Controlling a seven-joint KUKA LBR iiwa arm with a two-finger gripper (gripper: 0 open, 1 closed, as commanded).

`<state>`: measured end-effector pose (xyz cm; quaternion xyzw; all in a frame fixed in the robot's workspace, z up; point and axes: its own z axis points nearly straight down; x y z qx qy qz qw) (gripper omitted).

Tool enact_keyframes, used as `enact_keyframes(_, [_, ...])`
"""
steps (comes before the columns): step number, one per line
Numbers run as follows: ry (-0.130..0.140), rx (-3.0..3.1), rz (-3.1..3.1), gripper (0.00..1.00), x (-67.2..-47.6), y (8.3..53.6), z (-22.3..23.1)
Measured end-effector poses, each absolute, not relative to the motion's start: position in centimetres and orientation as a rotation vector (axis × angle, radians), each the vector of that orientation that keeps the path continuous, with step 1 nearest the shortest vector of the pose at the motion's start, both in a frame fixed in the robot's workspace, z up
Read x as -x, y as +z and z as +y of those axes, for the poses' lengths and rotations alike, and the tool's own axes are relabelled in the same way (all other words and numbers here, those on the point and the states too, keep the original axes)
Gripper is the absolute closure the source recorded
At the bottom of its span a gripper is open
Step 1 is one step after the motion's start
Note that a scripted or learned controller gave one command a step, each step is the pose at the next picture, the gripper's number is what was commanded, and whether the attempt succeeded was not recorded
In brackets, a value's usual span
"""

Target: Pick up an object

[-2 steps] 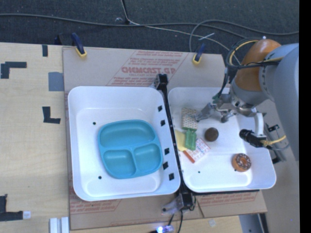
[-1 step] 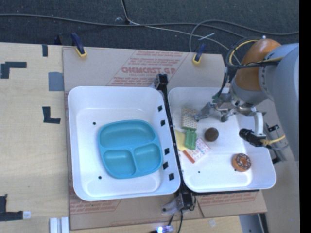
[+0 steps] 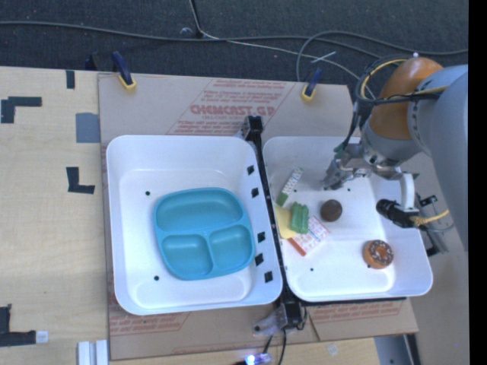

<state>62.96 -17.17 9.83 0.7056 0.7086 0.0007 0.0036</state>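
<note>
Apparently gripper (image 3: 337,175) just above-right of brown ball (image 3: 331,210), apart; finger state unreadable.

Two bins stand side by side on the table (image 3: 46,204), touching along their inner walls. The left bin (image 3: 122,166) holds a divided plate (image 3: 204,231) near its middle. In the right bin (image 3: 411,280), a packet (image 3: 291,181) lies by the inner wall toward the far edge; nearer the front, a block (image 3: 298,218) lies on a flat card (image 3: 284,223), with a wrapper (image 3: 311,238) just beside it. A ball (image 3: 331,210) sits near the bin's middle, and a ring-shaped thing (image 3: 378,254) lies toward the front right corner. The hand (image 3: 340,173) hangs over the far half, behind the ball.
</note>
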Motion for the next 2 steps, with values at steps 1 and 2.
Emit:
enact_keyframes(1, [0.002, -2.219, 2.222, 1.00, -62.4, 14.6, -17.7])
enact_keyframes(2, [0.002, -2.218, 2.222, 1.00, -62.4, 19.8, -17.7])
